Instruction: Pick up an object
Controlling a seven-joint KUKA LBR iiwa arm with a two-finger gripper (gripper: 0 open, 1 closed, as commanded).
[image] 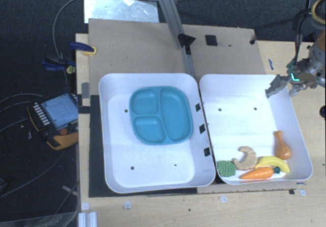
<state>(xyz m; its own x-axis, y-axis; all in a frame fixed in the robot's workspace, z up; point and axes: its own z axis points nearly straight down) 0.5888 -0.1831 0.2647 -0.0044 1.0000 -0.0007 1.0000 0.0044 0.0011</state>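
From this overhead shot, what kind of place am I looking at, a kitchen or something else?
Most likely a robotics lab bench, not a kitchen. Two white bins sit on a board amid loose cables; one holds a blue divided plate, the other toy food such as a banana and carrot. A gripper reaches in.

This looks like a robotics lab or test bench. Two shallow white bins (153,180) sit side by side on a plain board (137,43) laid over dark carpet-like flooring. Loose cables (66,7) trail around the floor, spring clamps (76,48) grip the board's left edge, and a handheld control unit (55,119) with a screen lies beside it. A metal pole (170,7) rises behind the bins.
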